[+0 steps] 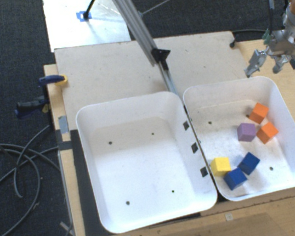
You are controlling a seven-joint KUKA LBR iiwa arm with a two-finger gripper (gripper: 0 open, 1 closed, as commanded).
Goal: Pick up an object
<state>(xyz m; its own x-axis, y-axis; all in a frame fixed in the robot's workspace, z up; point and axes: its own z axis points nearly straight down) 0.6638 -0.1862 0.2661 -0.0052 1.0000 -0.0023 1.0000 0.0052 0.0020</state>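
The right bin (284, 104) holds several small cubes. Two orange cubes (258, 112) (267, 132) flank a purple cube (246, 132) toward the right side. Nearer the front lie a yellow cube (220, 165) and two blue cubes (249, 163) (235, 178), close together. My gripper (267, 66) hangs above the bin's far right corner, over the rim and behind the cubes. Its two fingers are spread apart and open, with nothing between them.
The left bin (94, 151) sits beside the right one, sharing a middle wall. A slanted metal pole (142, 29) crosses the bench behind the bins. Clamps (47, 80) and cables (16, 163) lie at the left edge.
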